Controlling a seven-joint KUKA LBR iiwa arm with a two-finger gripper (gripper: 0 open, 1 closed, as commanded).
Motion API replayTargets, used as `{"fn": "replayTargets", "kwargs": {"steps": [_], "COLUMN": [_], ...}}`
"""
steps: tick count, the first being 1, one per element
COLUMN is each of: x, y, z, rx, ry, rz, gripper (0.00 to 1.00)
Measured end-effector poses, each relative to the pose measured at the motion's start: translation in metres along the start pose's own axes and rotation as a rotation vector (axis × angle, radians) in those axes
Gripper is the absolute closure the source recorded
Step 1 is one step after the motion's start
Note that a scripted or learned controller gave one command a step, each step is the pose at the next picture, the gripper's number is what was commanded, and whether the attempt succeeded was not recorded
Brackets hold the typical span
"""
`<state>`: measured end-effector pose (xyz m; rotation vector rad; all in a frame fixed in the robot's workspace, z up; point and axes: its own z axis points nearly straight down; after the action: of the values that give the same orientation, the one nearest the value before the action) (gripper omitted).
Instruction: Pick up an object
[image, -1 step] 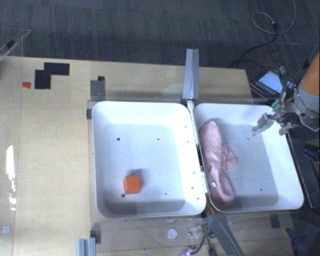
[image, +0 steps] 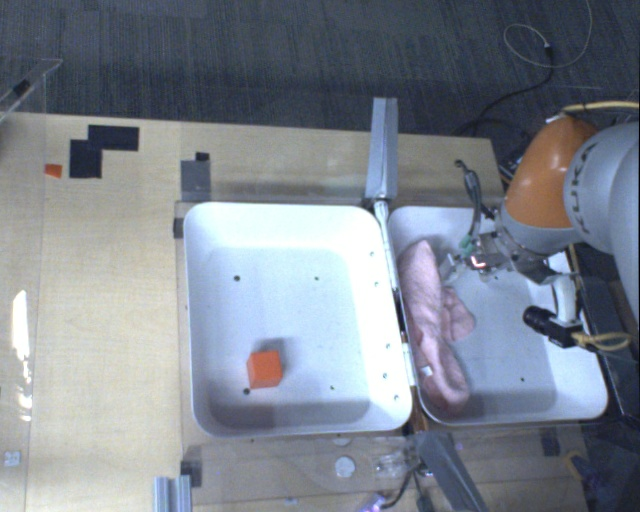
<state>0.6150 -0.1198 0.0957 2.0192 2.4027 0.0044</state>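
Orange block at 7 o'clock in the left bin: looks light, rigid, pinch across flat sides. Pink cloth along the right bin's left wall: soft, limp, grab a bunched fold. Gripper hovers at its upper end, 1 o'clock; can't tell its opening.

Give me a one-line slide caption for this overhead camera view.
KUKA arm's gripper over the right bin beside a pink cloth; orange block in the left bin.
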Motion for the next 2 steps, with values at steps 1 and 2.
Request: {"fn": "replayTargets", "kwargs": {"steps": [1,2], "x": [0.0201,0.0201], "y": [-0.0398,-0.0398], "z": [0.0042,0.0043], "rx": [-0.017,-0.017], "ry": [-0.007,-0.007], "rz": [-0.096,-0.096], "gripper": [0.00,0.00]}}
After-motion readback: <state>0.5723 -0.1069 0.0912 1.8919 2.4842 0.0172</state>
